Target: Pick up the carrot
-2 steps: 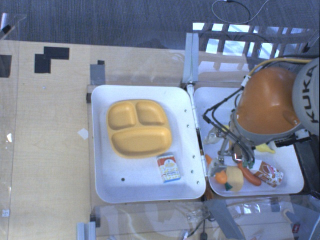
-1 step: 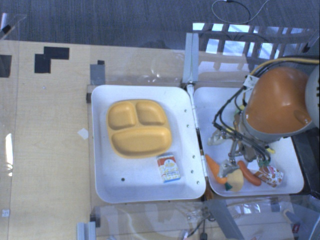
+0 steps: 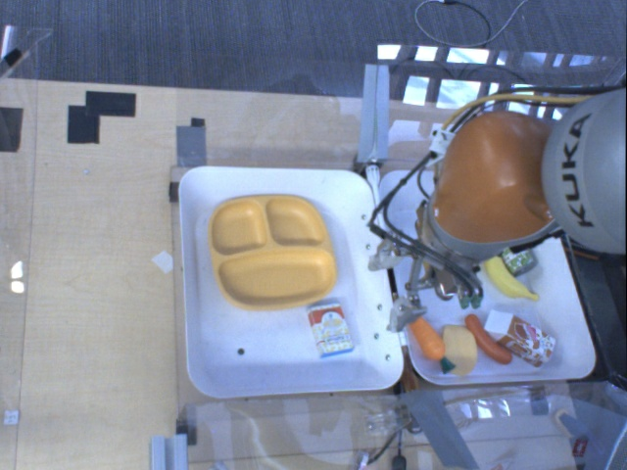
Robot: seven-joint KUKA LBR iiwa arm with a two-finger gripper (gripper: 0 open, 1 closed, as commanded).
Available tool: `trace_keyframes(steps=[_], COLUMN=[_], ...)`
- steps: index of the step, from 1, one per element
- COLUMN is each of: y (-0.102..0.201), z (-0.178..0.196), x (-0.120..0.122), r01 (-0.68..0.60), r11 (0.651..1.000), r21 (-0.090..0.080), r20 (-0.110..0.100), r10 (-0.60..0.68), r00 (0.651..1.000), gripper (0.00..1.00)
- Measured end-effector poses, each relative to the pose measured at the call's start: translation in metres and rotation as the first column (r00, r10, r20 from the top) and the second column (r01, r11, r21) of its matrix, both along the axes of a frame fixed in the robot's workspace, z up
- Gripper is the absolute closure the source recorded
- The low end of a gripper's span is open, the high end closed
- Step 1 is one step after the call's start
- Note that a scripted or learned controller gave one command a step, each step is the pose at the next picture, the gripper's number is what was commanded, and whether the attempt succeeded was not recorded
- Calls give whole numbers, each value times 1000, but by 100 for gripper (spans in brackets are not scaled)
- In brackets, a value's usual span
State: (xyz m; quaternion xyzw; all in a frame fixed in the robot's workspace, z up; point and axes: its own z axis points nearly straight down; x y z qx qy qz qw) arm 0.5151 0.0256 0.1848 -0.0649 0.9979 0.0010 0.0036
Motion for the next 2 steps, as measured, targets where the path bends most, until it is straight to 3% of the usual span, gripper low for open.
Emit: trace_keyframes(steps=[1,2], y=[-33,20], z=[63,0], x=[28,-15], r01=[-96,-195], r11=[995,981], r21=[-2,-1], r20=[3,0], r10=[96,195], r00=[995,981], gripper=[0,0])
